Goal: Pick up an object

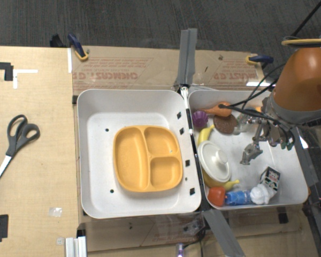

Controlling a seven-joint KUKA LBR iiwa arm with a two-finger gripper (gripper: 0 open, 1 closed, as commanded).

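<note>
While my gripper point(251, 154) hangs over the right bin point(297, 189), gripping nothing, its fingers look nearly together. The white bowl point(214, 162), at the bin's left, is probably stiff and slick; I'd pinch its rim. The small box point(270, 178) nearby seems lighter, easier across its flat sides.

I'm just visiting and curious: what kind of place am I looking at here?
Probably a robotics lab test bench: a robot arm reaches over two white bins, one holding toy clutter, on a cardboard-covered bench with scissors lying beside.
</note>
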